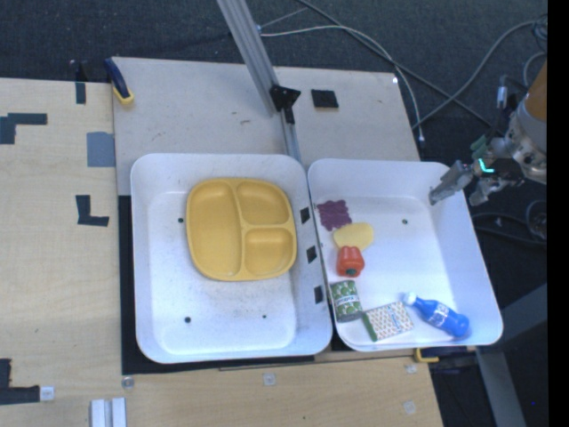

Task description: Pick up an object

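The gripper [462,185] is seen over the top right edge of the right bin [462,238]. Its fingers are spread apart, and nothing is held between them. A blue bottle [440,316], a red pepper [350,261] and a small packet [388,319] are seen in that bin. No writing can be read.

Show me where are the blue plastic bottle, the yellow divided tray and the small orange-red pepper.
blue plastic bottle [442,317], camera view, on its body
yellow divided tray [213,222], camera view, left compartment
small orange-red pepper [350,261], camera view, its middle
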Robot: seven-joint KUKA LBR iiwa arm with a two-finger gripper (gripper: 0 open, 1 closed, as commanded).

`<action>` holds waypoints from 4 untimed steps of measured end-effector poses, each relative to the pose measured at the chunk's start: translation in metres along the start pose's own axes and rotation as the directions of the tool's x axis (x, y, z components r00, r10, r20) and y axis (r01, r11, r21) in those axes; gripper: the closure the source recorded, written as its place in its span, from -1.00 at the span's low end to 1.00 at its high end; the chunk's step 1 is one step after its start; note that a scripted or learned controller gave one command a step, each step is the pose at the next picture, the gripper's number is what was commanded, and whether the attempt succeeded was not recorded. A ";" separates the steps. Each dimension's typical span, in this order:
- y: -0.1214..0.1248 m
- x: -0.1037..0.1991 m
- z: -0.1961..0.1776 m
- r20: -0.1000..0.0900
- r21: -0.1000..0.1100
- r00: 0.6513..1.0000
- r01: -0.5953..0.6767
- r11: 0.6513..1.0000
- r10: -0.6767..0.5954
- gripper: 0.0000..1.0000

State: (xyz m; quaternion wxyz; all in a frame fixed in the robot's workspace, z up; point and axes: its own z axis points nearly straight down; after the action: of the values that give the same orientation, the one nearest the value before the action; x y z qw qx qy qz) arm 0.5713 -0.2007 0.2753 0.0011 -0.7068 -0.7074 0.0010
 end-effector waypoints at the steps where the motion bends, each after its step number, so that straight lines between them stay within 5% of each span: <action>1: 0.000 0.000 -0.001 0.001 -0.002 1.000 0.000 1.000 0.000 -1.00; 4: 0.010 0.011 0.152 0.000 0.003 1.000 0.002 1.000 -0.002 -1.00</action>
State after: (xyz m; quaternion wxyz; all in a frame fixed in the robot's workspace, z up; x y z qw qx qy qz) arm 0.5812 -0.1896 0.1236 0.0023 -0.7062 -0.7080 0.0020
